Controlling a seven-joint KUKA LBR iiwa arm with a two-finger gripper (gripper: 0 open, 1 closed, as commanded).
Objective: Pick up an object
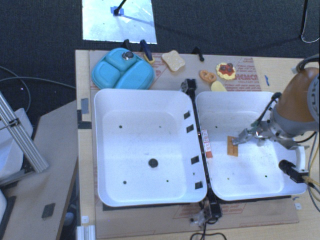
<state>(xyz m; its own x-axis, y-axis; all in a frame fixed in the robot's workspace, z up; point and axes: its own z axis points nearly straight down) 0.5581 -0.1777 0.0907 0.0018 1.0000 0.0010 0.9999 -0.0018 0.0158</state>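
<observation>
A small flat orange-brown rectangular piece [232,147] lies on the floor of the right-hand shallow white bin [220,109], in that bin's left half and near the middle of its depth — closer to the divider between the bins than to the right wall. Its long axis runs roughly from the far wall toward the near wall, tilted only slightly, with one short end pointing at the far edge. The grey two-finger gripper [239,139] reaches in from the right wall of the same bin, its tip sitting at the upper right edge of the piece and apparently touching or just above it. How far the fingers are apart cannot be told at this size, and nothing is seen clamped between them. Behind it rises the arm's orange band [300,96], over the bin's right wall. There are two bins on the bench: the left-hand white bin [107,134] carries one dark round spot [153,162] near the middle of its floor. Along the bench's far edge, outside the bins, lie one light-blue divided plastic tray [123,69], one tan slice of toy bread [173,60], one orange pretzel-shaped toy [207,75], one round toy with red topping [226,70] and one pale yellow piece [218,86] touching the right bin's far rim.
</observation>
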